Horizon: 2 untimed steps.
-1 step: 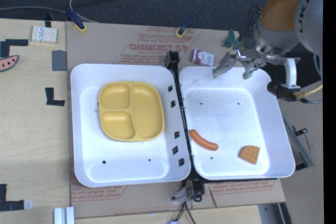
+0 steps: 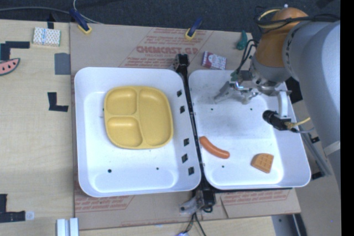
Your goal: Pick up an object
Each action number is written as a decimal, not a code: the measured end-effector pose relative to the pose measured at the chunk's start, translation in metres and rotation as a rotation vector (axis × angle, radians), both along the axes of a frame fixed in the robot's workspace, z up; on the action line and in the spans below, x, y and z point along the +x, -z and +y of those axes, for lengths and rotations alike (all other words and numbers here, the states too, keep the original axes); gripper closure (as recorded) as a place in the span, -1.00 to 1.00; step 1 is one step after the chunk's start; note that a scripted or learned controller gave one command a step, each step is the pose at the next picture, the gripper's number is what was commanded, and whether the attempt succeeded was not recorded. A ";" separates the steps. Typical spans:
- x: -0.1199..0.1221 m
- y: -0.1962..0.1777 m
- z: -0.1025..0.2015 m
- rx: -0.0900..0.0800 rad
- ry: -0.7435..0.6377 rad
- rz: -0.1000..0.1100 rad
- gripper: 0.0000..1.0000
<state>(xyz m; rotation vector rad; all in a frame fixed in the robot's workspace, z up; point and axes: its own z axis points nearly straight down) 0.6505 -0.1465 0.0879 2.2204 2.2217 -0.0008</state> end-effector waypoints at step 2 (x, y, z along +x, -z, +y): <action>-0.031 0.002 0.051 -0.001 0.000 -0.001 -1.00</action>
